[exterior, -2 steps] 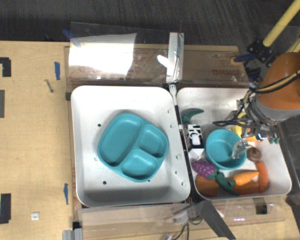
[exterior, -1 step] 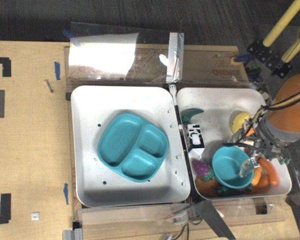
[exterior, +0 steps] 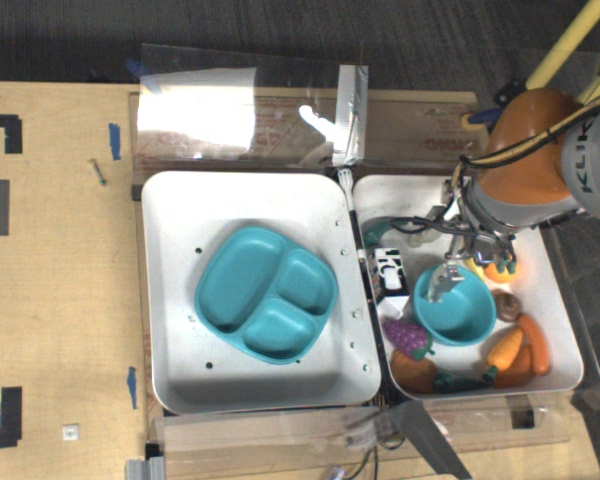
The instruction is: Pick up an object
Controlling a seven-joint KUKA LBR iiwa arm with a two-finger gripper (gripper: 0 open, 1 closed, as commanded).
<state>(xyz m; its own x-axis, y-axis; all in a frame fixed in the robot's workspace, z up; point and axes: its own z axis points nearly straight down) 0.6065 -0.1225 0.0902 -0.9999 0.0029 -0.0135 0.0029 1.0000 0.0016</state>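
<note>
Camera view: we are hovering our gripper [exterior: 446, 280], finger state unclear, over the round teal plastic bowl [exterior: 458, 312], at its ten o'clock rim.

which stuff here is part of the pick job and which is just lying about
Job:
gripper, over the right bin
teal bowl
purple grapes
carrot

Lying about:
teal divided plate in the left bin
blue tape marks on the bench
</note>
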